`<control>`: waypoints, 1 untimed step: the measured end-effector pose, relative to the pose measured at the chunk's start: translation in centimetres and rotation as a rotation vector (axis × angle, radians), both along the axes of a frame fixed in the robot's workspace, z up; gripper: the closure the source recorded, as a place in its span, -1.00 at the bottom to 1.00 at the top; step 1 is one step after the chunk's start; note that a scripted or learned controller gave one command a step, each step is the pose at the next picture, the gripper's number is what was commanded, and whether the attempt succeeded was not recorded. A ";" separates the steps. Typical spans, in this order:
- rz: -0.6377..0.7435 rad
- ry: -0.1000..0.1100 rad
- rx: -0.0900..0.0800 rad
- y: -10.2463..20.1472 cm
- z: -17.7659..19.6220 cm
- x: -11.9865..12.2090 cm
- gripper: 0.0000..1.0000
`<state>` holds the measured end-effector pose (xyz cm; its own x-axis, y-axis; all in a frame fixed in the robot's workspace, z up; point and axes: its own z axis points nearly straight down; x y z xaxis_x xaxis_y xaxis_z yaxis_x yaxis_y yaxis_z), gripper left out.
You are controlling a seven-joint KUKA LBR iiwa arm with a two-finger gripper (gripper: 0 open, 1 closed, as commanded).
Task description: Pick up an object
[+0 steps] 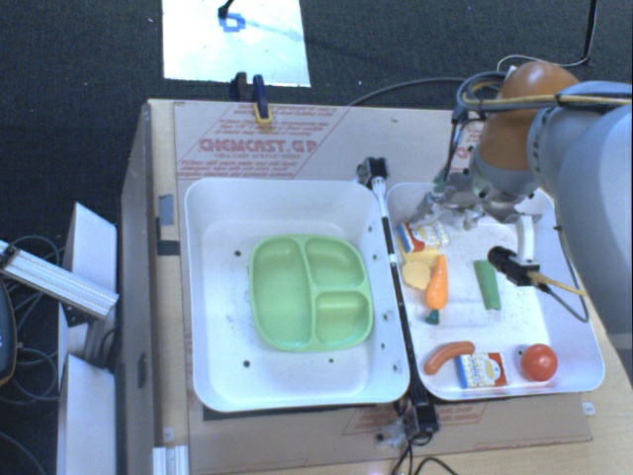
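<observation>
Since gripper (447, 206) hovers at right bin's (574, 359) 11 o'clock, jaw state not discernible to you, nearest target: small carton (423, 236) just below. Light, stiff, likely toy; take it across narrow sides.

bins 2 (213, 265) | tray 1 (309, 292) | cartons 2 (422, 236) | carrot 1 (437, 283) | tomato 1 (538, 361) | sausage 1 (448, 356)

Bright, even overhead light, mild glare on white bins (297, 201), slightly soft focus.
</observation>
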<state>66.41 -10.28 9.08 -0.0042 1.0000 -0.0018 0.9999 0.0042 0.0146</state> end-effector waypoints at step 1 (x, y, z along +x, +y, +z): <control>0.001 0.001 0.000 2.0 -0.1 0.8 -1.00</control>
<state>67.23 -8.32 9.00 -0.0047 1.0000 -0.0016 0.9999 0.0047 0.0136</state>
